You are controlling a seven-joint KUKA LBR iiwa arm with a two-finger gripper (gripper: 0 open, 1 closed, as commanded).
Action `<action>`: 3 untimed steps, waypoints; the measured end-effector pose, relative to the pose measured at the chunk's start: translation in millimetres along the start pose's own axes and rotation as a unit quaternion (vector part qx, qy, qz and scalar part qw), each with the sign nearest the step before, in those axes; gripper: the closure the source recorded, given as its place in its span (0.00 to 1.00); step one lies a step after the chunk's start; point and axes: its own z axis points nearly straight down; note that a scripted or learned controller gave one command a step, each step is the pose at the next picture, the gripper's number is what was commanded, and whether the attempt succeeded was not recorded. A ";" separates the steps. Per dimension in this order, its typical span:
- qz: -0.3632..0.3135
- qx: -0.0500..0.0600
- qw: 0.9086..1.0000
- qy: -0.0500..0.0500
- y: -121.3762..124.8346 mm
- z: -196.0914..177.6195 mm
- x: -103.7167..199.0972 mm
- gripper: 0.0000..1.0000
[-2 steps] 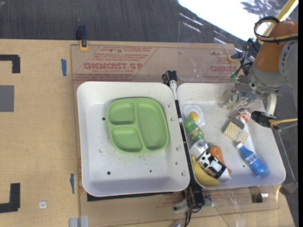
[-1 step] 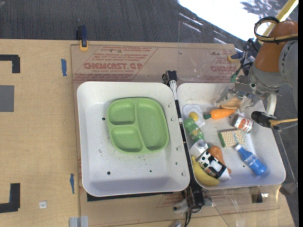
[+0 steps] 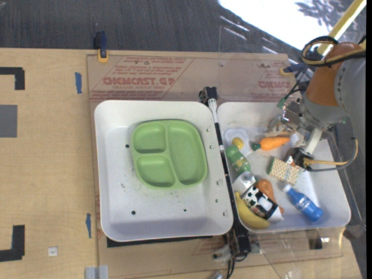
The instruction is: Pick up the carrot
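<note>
Orange carrot [image 3: 274, 143] lay flat in the far half of the right-hand bin [image 3: 343, 205]. You had the gripper [image 3: 286, 127] right at its far side; whether it was open or closed, you couldn't tell. Patterned block [image 3: 285, 170] sat just beside the carrot, green bottle [image 3: 237, 157] toward the divider. Green plate [image 3: 170, 153] sat in the other bin [image 3: 107, 173].
</note>
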 end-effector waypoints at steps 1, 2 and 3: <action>0.120 0.000 0.993 0.001 -32.3 -0.7 -25.6 0.00; 0.079 -0.003 0.997 0.000 -96.1 -1.8 3.6 0.00; 0.078 -0.007 0.997 0.001 -140.0 -2.4 -0.8 0.00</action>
